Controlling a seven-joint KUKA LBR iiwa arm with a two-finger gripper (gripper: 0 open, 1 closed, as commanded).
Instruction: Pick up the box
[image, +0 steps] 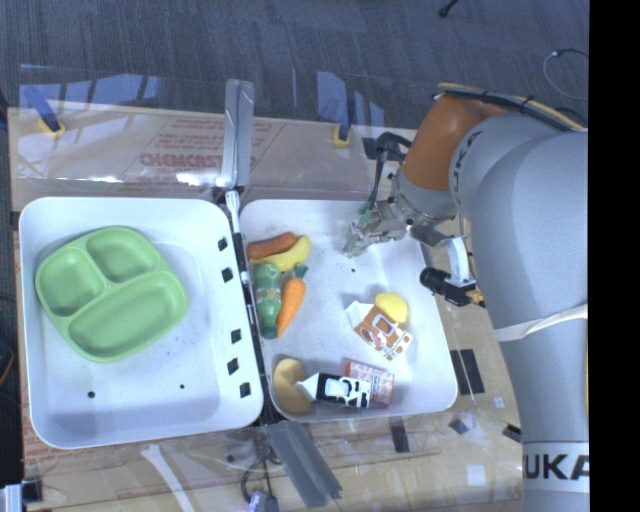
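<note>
A small orange and white box (384, 335) lies tilted in the right bin (432, 300), toward its right side, touching a yellow lemon-like piece (392, 306) just behind it. My gripper (360, 238) hangs over the back part of the same bin, well behind the box and a little to its left. Nothing shows in its grasp. The grey arm with its orange band (440, 150) reaches in from the right.
A black and white bottle (338, 390) and a reddish packet (372, 378) lie along the right bin's front wall beside a tan bowl-shaped piece (288, 384). A carrot (289, 303), green toy (266, 290), banana and sausage crowd its left side. The left bin holds a green divided plate (110, 292).
</note>
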